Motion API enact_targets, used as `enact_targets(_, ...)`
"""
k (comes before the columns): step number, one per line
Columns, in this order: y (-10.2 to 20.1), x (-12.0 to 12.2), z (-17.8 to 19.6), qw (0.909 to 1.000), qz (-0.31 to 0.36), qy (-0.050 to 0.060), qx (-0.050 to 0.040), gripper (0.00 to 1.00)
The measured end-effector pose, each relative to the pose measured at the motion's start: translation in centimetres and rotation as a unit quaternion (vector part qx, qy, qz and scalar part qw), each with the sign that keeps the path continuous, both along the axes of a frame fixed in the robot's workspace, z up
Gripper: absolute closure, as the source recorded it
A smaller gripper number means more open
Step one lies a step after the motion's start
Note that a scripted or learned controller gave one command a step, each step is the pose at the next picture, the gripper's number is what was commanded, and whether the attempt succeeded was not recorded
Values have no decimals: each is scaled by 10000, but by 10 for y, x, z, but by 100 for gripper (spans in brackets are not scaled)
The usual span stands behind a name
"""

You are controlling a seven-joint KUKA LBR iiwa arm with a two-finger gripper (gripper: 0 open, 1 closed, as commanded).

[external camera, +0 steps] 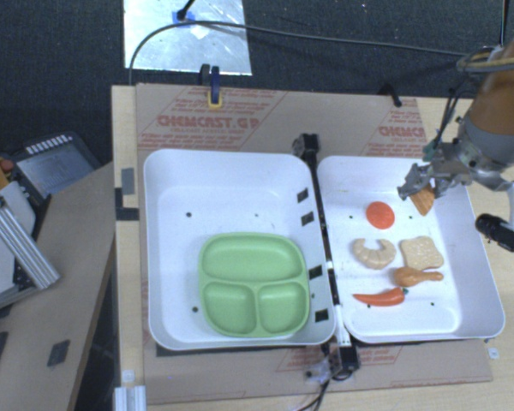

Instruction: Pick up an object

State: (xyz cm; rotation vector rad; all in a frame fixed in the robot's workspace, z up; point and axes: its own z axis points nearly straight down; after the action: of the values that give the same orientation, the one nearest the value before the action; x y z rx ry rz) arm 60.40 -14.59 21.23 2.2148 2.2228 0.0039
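My gripper [421, 190] hangs over the upper right part of the right bin [473, 255]. A small orange-brown food piece [424, 202] sits between its fingers, lifted off the bin floor. On the floor below and to the left lie a red-orange round slice [379, 215], a pale croissant-shaped piece [373, 253], a toast slice [421, 252], a brown drumstick [417, 275] and a red chili pepper [380, 297].
The left bin [171, 229] holds a green divided plate [254, 282]. A black divider strip [319, 238] runs between the two bins. The arm's orange band [501, 101] and grey wrist stand above the right bin's far right corner.
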Motion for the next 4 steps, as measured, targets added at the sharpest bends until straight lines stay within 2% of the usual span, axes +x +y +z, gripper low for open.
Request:
enact_targets(1,53,-20,7,10000,23,14,14,100)
enact_targets(2,106,-29,-2,10000,29,24,16,100)
enact_targets(4,209,-35,7,10000,35,16,17,100)
